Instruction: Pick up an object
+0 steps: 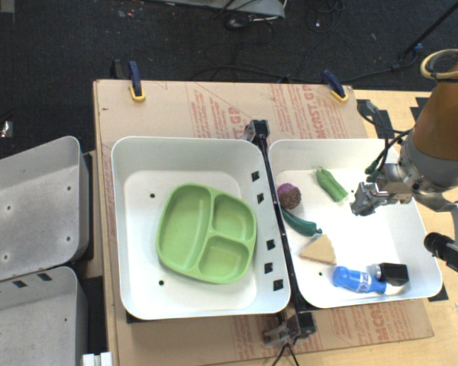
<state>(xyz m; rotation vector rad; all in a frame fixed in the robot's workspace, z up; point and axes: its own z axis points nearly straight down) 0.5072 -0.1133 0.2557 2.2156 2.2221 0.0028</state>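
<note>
Five small objects lie in the right bin (pixel 420 212), all left of or below the end effector (pixel 364 203), which hangs over bare floor (whether it is spread or pressed together I cannot tell). Nearest, just to its left: one green block (pixel 331 184). Risk: descending here, it likely closes on nothing. Further off: one purple ball (pixel 289 196), one dark green piece (pixel 300 223), one tan wedge (pixel 319 249), one blue bottle (pixel 360 280). Left bin (pixel 130 227): one green plate (pixel 206 233).

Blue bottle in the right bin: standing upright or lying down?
Lying down. The blue bottle rests on its side on the right bin's floor near the front edge, long axis level, beside a black object.
</note>
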